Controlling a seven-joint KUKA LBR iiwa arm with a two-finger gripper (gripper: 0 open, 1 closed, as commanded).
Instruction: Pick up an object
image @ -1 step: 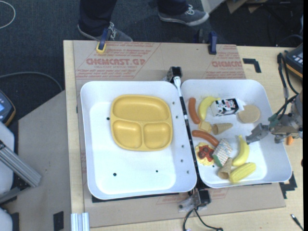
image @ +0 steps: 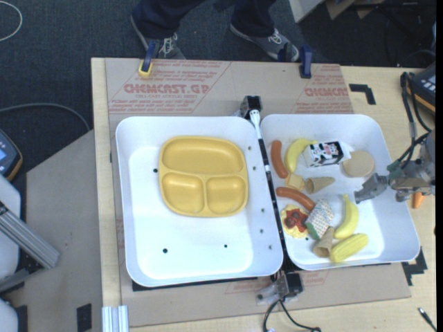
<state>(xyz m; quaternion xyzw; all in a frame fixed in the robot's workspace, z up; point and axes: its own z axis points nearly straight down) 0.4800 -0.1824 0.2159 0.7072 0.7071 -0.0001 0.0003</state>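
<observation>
The right bin (image: 394,237) holds several toy foods. At its back lie a red sausage (image: 277,159), a yellow banana (image: 296,154), a black-and-white milk carton (image: 324,153) and a round tan bun (image: 358,164). In the middle are a small cone (image: 320,183), a hot dog (image: 295,197) and a pale waffle piece (image: 320,216). Toward the front lie a second banana (image: 349,216) and a yellow corn cob (image: 349,246). My gripper (image: 365,191) hangs over the right part of this bin, just in front of the bun and right of the cone. Nothing shows in its grasp.
The left bin (image: 138,206) holds a yellow three-compartment tray (image: 204,175). A red-and-yellow food piece (image: 295,223) lies by the divider between the bins. Two clamps (image: 146,66) (image: 305,61) hold the board's far edge. A person's feet stand beyond it.
</observation>
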